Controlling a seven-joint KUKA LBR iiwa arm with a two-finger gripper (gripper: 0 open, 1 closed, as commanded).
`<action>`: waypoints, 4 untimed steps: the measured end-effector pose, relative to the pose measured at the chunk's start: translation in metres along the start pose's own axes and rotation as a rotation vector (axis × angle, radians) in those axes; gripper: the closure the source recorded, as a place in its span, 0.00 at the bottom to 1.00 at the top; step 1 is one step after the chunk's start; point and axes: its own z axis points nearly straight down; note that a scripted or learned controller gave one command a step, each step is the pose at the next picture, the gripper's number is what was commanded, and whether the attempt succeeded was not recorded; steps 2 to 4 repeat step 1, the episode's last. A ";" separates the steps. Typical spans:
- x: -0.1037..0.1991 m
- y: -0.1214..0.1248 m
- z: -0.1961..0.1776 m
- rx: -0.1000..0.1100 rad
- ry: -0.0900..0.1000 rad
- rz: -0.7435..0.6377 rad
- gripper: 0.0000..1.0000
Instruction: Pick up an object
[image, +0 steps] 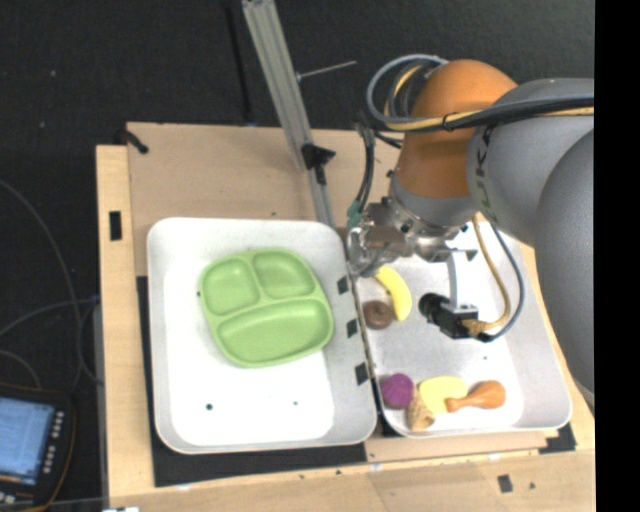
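Note:
In the right bin lie a yellow banana, a small brown round piece, a purple piece, a pale yellow piece and an orange-brown pear-shaped piece. My gripper hangs over the bin's left rim, just up and left of the banana and above the brown piece. The wrist and orange band hide the far part of this bin.
The left bin holds a green divided plate. A black cable fitting hangs over the right bin's middle. A metal pole slants up behind the bins. The arm's grey bulk covers the right side.

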 end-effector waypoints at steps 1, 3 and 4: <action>0.060 0.012 -0.006 -0.003 0.001 -0.003 1.00; 0.060 0.012 -0.006 -0.003 0.001 -0.003 1.00; 0.060 0.012 -0.006 -0.003 0.001 -0.003 1.00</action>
